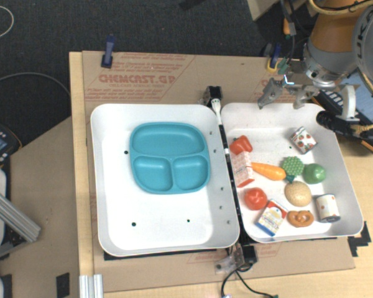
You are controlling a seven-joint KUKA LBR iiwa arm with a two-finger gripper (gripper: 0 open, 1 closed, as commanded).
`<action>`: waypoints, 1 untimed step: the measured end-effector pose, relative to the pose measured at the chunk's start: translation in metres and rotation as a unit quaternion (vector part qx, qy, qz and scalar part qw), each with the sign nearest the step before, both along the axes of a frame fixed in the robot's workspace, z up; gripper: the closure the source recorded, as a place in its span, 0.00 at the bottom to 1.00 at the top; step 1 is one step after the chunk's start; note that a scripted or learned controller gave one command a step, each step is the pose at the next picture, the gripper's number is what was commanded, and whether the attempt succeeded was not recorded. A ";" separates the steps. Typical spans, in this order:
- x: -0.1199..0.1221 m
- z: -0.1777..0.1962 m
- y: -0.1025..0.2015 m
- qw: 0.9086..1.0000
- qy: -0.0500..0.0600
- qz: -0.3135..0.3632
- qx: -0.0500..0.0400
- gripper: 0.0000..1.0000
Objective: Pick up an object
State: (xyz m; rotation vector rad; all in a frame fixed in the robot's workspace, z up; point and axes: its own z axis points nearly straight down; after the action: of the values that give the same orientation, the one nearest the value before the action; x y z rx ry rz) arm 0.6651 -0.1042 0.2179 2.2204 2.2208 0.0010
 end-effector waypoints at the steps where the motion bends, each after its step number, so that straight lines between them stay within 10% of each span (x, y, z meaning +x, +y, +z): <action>1: -0.030 0.077 0.047 1.000 -0.003 0.002 0.001 0.00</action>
State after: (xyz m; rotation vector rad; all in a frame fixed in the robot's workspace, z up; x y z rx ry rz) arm 0.6352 -0.0570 0.2944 2.2134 2.2237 0.0084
